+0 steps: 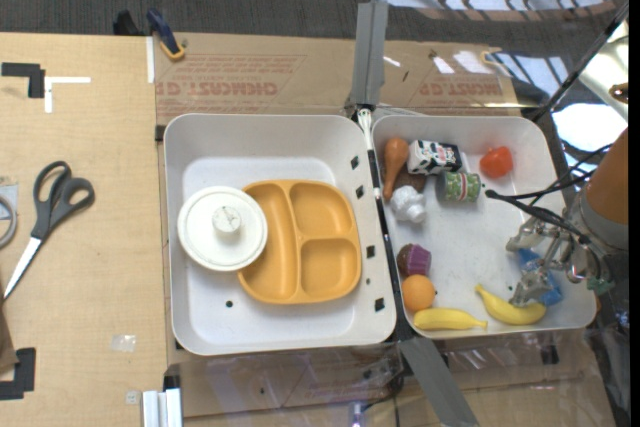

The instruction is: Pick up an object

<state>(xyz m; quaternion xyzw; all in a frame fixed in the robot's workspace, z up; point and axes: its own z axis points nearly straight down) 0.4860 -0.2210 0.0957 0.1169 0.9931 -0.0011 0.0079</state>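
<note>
Camera view: pincer [540, 267] beside banana [511, 307]

Both white bins [190, 315] look like smooth, slightly glossy plastic. The yellow divided tray [305, 240] is matt plastic; the white lid [222, 227] beside it shines a little. The bananas [450, 319] look like glossy plastic. The worktop [70, 335] is pale matt wood. The scissors [45, 215] have metal blades and black plastic handles.
</note>
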